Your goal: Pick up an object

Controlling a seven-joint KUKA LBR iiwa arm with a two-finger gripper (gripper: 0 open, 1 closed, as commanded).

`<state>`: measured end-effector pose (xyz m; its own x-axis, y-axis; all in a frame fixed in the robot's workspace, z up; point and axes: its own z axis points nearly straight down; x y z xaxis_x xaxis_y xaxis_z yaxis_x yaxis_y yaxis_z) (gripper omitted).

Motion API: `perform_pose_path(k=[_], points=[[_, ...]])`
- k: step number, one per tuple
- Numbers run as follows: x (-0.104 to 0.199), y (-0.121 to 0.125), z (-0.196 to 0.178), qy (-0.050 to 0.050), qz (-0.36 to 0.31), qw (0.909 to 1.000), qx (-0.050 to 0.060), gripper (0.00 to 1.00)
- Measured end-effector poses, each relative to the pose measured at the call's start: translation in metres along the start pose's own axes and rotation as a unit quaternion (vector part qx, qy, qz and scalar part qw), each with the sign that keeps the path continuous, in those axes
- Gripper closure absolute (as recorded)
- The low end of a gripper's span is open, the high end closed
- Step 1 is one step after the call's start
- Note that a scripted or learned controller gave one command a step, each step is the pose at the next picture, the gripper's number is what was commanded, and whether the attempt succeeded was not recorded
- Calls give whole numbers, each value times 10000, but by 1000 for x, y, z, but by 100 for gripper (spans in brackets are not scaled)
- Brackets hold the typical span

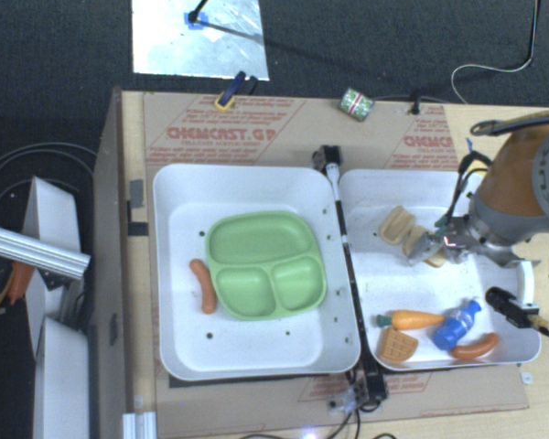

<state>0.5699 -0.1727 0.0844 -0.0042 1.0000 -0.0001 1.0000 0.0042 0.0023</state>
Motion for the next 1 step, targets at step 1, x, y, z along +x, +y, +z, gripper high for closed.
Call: perform_pose_path(k=[1], points=[[-22, 78, -34, -9, -5, 10000, -14, 0]])
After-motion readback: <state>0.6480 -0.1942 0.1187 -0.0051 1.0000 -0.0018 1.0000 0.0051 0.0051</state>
